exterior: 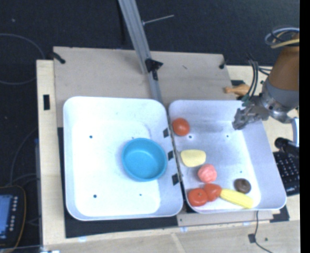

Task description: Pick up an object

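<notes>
The right bin [218,117] holds several small things: a red-orange ball [181,126] near its upper left, a pale yellow block [193,157], a pink lump [207,173], two red pieces [203,194] at the bottom, a yellow banana shape [236,198] and a dark brown ball [242,185]. The left bin [91,120] has a blue bowl [144,158] in it. My gripper [241,119] hangs over the right bin's upper right corner, far from every object, with nothing seen in it.
A grey metal pole [136,36] slants from the top down to the gap between the bins. A keyboard [288,165] lies off the right bin's edge. A small screen [2,215] sits at the lower left.
</notes>
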Controlling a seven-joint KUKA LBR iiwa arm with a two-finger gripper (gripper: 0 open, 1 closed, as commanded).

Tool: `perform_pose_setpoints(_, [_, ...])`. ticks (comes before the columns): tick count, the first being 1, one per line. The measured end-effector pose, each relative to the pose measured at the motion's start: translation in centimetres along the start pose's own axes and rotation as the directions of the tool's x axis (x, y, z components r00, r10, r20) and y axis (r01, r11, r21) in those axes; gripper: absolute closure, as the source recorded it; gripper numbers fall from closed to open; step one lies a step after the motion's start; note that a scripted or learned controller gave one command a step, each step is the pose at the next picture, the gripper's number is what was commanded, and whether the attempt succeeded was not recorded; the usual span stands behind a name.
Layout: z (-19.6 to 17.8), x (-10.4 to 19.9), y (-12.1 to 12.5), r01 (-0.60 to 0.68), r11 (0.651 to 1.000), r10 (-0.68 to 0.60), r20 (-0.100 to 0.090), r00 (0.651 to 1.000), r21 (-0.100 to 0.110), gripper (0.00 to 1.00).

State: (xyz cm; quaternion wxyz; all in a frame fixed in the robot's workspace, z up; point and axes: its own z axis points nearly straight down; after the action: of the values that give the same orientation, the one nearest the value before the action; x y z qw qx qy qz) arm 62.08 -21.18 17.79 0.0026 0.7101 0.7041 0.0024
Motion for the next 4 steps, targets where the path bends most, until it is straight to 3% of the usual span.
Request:
perform_pose_setpoints(2, [-11.1, -0.8, -0.6, 0.010, 1.000, -0.010, 0.000, 1.000, 0.000, 1.00])
perform_pose_setpoints(4, [-9.7, 9.1, -0.1, 0.017, 1.000, -0.017, -0.002, 1.000, 0.009, 1.00])
